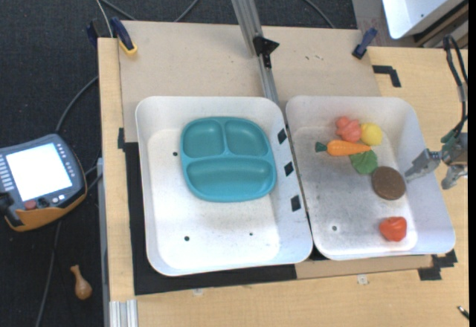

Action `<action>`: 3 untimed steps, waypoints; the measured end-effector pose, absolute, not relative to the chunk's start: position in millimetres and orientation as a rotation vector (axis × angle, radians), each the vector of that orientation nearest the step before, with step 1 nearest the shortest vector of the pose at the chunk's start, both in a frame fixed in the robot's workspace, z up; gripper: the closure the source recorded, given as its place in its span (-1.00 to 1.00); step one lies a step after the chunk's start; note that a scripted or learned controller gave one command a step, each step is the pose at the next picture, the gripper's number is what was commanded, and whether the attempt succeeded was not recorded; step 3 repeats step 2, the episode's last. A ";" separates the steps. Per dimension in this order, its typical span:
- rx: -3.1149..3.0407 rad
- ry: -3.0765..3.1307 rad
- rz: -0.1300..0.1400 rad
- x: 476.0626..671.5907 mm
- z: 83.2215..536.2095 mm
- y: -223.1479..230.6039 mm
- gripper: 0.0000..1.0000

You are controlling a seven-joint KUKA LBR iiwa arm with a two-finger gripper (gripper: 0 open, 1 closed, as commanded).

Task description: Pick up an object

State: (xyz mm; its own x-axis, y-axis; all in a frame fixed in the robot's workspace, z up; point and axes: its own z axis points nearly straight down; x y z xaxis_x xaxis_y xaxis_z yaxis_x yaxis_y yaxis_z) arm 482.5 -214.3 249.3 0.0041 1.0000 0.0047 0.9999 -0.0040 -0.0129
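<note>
The right bin (335, 232) holds several toy foods: a pink piece (346, 127), a yellow piece (371, 134), an orange carrot (347, 148), a green piece (364, 162), a brown disc (388, 183) and a red tomato-like piece (393, 228). My gripper (433, 173) hangs over the right rim of that bin, just right of the brown disc. Its two grey fingers are spread apart, open, with nothing between them. One fingertip (415, 168) points toward the brown disc and stops short of it.
The left bin (160, 236) holds a teal divided plate (227, 158). A metal post (253, 21) rises from behind the gap between the bins. A teach pendant (37, 177) lies on the floor to the left.
</note>
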 end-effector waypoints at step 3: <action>-2.218 -2.216 0.002 482.3 213.0 -212.9 -1.00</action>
